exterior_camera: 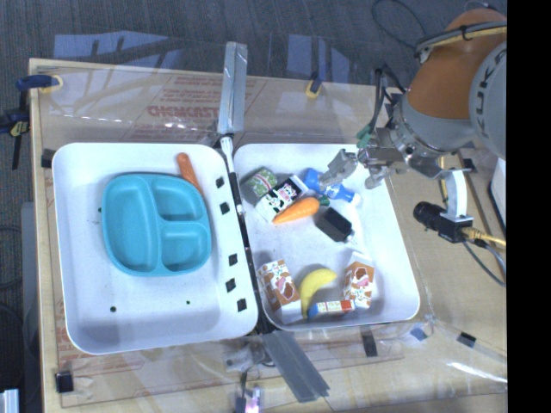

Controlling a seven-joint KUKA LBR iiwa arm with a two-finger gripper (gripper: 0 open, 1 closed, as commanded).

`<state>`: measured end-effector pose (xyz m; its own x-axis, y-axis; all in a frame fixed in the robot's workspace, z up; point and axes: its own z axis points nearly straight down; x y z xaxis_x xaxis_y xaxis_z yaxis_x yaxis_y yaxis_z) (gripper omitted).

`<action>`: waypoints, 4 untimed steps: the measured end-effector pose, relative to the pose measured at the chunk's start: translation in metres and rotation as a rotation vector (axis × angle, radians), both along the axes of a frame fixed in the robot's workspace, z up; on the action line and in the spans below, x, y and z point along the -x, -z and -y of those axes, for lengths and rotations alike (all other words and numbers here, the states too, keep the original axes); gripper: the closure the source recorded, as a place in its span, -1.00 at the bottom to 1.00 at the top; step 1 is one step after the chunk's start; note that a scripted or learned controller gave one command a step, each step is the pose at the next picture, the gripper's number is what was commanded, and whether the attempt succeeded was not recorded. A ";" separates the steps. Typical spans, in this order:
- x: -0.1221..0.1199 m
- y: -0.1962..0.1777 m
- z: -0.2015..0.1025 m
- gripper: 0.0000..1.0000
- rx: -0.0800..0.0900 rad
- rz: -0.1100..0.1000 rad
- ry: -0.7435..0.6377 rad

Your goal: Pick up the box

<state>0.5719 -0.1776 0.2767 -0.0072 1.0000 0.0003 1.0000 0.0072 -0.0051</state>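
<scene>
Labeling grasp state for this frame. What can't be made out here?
- Camera view: gripper jaws blurred against the bin wall; open or shut unclear.
- Print on the small cartons too small to read.
- Arm cut off by the right edge.
- Small carton partly hidden by the banana.

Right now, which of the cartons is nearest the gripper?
The black-and-white cow carton, beside the carrot. The two brown cartons lie at the bin's near end, far from the gripper.

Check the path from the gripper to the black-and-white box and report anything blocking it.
Nothing visible blocks it. The gripper hovers over the right bin, above the blue item; the black-and-white box lies just left, uncovered, with the carrot against its lower edge.
</scene>
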 end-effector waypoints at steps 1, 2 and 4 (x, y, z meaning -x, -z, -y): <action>0.081 0.145 -0.033 -1.00 -0.001 -0.001 -0.006; 0.069 0.172 -0.021 -1.00 -0.007 0.022 0.056; -0.080 0.186 -0.050 -1.00 0.001 -0.013 0.158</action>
<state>0.6515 -0.1280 0.0904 0.1502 0.9887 -0.0013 0.9885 -0.1502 -0.0177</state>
